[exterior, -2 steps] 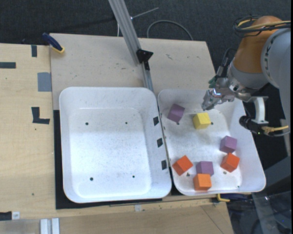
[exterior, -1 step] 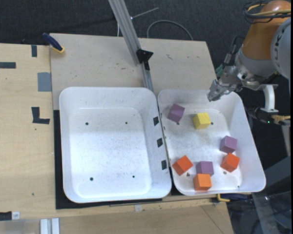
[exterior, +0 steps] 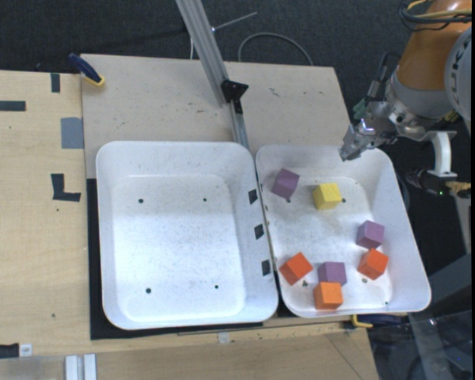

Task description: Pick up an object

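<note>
The right bin (exterior: pixel 404 228) holds several small cubes. A purple cube (exterior: pixel 285 184) and a yellow cube (exterior: pixel 327 195) lie near its back. A second purple cube (exterior: pixel 370 233) sits by the right wall. Near the front lie an orange cube (exterior: pixel 296 267), a third purple cube (exterior: pixel 332 273), an orange cube (exterior: pixel 328 294) and an orange cube (exterior: pixel 373 264). My gripper (exterior: pixel 353 150) hangs over the bin's back right corner, above and to the right of the yellow cube, with nothing visibly held.
The left bin (exterior: pixel 111 212) stands beside the right one. A slanted metal pole (exterior: pixel 210 46) crosses above the bins' back edge. A blue and yellow clamp (exterior: pixel 87 70) sits at the bench's back left.
</note>
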Robot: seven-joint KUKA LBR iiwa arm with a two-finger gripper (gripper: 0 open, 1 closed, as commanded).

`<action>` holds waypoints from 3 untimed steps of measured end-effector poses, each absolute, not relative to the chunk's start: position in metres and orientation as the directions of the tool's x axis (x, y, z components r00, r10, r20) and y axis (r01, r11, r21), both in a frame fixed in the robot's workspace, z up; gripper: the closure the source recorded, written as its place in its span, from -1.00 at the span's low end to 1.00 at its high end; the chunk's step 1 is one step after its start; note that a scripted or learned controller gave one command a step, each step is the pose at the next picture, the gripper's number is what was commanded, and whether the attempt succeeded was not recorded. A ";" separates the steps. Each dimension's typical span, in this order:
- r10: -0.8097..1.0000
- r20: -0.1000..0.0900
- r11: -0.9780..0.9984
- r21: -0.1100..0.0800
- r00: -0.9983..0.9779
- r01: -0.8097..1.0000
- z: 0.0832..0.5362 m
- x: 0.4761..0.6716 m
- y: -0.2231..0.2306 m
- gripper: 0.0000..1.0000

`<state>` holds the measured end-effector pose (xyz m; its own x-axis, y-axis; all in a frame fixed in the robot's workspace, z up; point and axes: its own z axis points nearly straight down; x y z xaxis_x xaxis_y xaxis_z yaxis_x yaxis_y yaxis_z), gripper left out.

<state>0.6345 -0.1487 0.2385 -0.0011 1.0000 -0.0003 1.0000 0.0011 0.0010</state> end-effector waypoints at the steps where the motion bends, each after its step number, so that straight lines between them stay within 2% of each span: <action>1: 1.000 0.001 0.005 -0.002 -0.005 1.000 0.234 0.628 -0.096 1.00; 3: 1.000 0.001 0.007 -0.002 -0.007 1.000 0.227 0.648 0.011 1.00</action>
